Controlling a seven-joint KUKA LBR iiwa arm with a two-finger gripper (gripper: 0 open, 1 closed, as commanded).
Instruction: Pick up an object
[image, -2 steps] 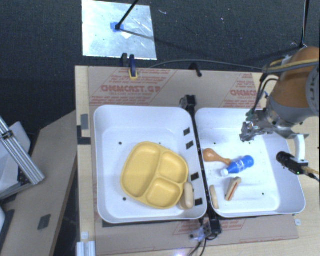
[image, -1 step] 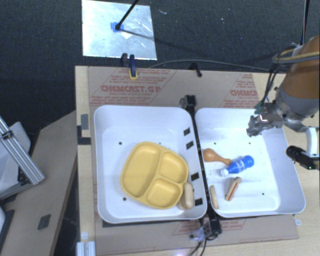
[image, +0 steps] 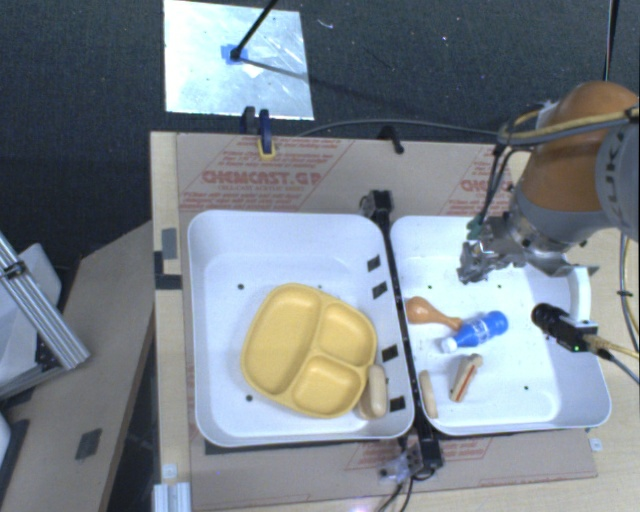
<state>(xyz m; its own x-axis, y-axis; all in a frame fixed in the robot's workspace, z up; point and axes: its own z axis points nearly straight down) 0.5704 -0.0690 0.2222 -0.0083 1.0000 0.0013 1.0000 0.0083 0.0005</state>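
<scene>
Arm in from the right, orange band high at the top right corner. Gripper (image: 478, 262) sits over the right bin (image: 440, 240), toward its far edge, above bare white floor. From this slant I cannot tell how the jaws stand. Nothing visible in them.

Candidates for the pick all lie in the right bin's near half:
- blue bottle (image: 478, 330), on its side, roughly mid-bin, white cap end pointing toward the divider between the bins.
- orange wooden spoon-like piece (image: 432, 313), just beside the bottle's cap end, nearer the divider. They look to be touching, or close to it.
- hot dog toy (image: 464, 377), lying toward the near edge, apart from the bottle.
- small tan stick (image: 428, 393), tight along the divider wall at the near edge.

Left bin (image: 230, 250): yellow divided tray (image: 310, 350) fills its middle, with a tan bread-like piece (image: 375, 392) wedged against the tray's near right corner.

My read: the gripper is parked short of everything, so no grasp begun. The bottle is the nearest clean target; the wall-hugging stick looks the hardest, with little room for a finger.
</scene>
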